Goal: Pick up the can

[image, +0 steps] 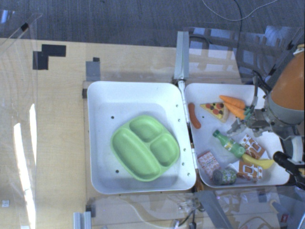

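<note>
Can [224, 176] on its side at the near edge of the right bin [209, 97], just right of a pink packet [208, 161] and left of a banana [257, 162]. Green bottle [229, 144] tilted just beyond. Carrots [232, 105], pizza slice [214, 109] and sausage [193, 116] toward the far edge. Gripper [241, 126] poised above the bottle, fingers parted, nothing between. Green divided plate [145, 148] in the left bin [102, 109].
</note>
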